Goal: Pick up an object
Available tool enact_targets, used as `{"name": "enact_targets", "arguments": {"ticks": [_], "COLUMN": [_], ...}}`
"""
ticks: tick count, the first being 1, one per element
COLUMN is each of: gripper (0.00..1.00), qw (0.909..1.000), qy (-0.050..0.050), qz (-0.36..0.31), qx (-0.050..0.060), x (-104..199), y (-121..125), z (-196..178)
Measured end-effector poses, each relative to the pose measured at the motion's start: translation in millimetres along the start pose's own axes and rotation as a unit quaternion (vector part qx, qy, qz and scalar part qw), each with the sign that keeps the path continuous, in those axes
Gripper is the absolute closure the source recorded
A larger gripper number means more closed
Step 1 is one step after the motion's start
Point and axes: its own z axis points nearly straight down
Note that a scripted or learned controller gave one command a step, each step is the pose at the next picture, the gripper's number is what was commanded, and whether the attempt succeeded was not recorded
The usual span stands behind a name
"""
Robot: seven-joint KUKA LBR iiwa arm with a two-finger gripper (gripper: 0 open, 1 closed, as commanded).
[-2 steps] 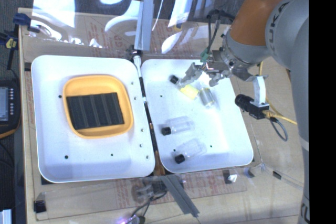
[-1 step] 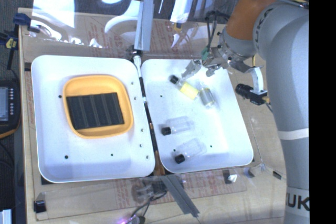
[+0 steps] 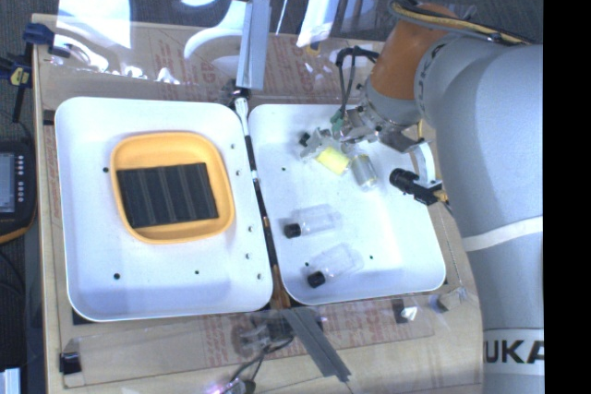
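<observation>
My gripper (image 3: 347, 128) hangs low over the far part of the right bin (image 3: 406, 268), under the orange-banded wrist. Just in front of it lies a small yellow block (image 3: 333, 161), with a clear vial (image 3: 365, 172) to its right and a small clear piece (image 3: 310, 141) to its left. Nearer the front of the same bin lie two clear bottles with black caps, one at the middle (image 3: 314, 221) and one by the front wall (image 3: 333, 262). Nothing shows held in the gripper.
The left bin (image 3: 83, 263) holds a yellow-orange tray (image 3: 126, 157) with a black ribbed insert (image 3: 171, 195). A metal divider bar (image 3: 252, 37) rises between the bins at the back. The grey arm covers the bench's right side.
</observation>
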Motion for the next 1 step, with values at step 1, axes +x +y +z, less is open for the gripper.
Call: {"name": "enact_targets", "arguments": {"ticks": [1], "gripper": [1.00], "qw": [1.0000], "qy": [0.000], "qz": [-0.003], "qx": [0.001], "x": [1.0], "y": [0.8], "z": [-10.9]}}
